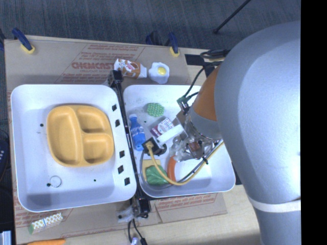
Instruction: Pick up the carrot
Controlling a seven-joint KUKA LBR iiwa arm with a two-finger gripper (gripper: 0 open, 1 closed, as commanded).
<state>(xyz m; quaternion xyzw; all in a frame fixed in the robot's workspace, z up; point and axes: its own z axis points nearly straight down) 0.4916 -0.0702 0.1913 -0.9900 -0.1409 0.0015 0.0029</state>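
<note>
The carrot (172,169) lies in the right bin (217,178), close to the near wall, its length running roughly from the near wall toward the far one. A green item (152,174) lies just beside it, toward the left bin. The gripper (188,149) hangs just over the carrot's far end. The wrist and its fittings hide the gripper's tip, so how far it is open, and whether it grips anything, cannot be told.

Step in hand: final approach and grasp.
1. Centre the gripper over the carrot's middle, not its end.
2. Close across the narrow width, square to the long axis.
3. Keep to the side away from the green item so that it is not caught as well.
4. Descend straight. The near wall leaves little room for a slanted entry.
5. Lift only once the carrot is seen to be clamped. A tapered, smooth body is likely to slip.

Farther back in the same bin lie a blue bottle (136,132), a red and white packet (164,125) and a green round pad (155,108), all apart from the carrot.

The left bin (30,106) holds a yellow divided tray (80,135). Both bins rest on a cardboard sheet (61,60) held by blue clamps (24,41). A small carton (127,68) stands on the sheet behind the bins. Grey carpet (102,9) lies beyond.
</note>
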